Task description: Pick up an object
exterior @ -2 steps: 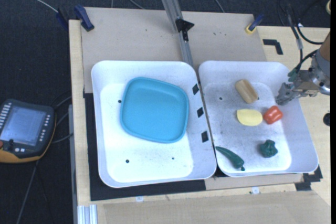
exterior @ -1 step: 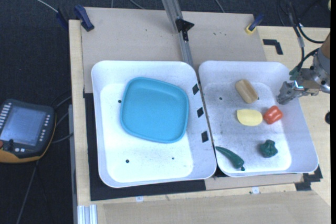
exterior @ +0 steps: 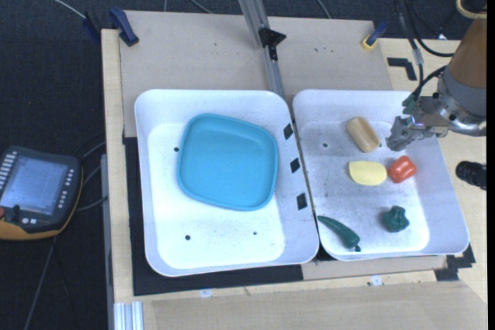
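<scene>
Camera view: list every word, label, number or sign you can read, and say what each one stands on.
No text can be read.
Handheld control pendant: its screen shows a display, too small and blurred to read.
Blue plate, left bin, right bin: no print seen.
Toy foods such as the yellow lemon: no labels.
</scene>
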`<state>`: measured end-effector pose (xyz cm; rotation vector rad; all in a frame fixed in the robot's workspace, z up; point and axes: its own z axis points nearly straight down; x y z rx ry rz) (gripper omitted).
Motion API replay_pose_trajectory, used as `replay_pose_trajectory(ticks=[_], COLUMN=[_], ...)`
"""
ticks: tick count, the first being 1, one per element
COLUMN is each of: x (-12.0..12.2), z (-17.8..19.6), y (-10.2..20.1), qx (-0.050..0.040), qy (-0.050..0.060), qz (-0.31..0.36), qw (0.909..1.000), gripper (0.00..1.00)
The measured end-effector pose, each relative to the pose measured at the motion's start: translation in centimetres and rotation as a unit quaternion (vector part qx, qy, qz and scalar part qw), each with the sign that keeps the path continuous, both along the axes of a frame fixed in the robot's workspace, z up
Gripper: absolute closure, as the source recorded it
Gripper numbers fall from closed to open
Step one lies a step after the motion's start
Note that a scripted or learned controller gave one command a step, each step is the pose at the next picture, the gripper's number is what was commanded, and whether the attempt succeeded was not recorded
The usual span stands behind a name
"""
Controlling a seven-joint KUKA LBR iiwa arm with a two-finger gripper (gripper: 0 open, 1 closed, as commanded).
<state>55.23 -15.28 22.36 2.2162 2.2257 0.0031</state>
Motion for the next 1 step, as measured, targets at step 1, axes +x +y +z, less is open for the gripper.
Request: replay_pose_trajectory(ticks=[1], x=[-0.91], z=[1.19], y=[5.37], qx=[0.0001], qy=[0.0], qz=[0.0], qw=[1.0], gripper=[1.0])
